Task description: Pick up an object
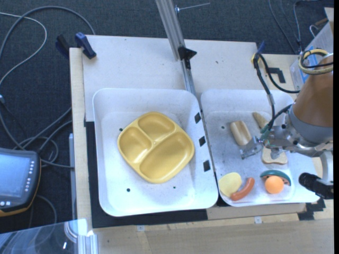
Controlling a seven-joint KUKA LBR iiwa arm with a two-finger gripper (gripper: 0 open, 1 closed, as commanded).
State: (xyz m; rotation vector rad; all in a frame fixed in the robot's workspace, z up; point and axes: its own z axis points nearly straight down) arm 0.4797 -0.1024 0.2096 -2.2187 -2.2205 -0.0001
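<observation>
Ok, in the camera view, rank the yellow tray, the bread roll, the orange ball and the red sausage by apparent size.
1. yellow tray, by far the largest
2. bread roll
3. red sausage and orange ball: they look too alike to rank.

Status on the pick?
Tool low in right bin, nothing seen held. Bread roll beside it, untouched. Orange ball, sausage near front rim.

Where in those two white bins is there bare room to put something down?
Left bin: bare floor all around the yellow divided plate, widest along the near edge. Right bin: free far-left corner beyond the bread roll. Crowded near the gripper, sausage and orange ball.
</observation>
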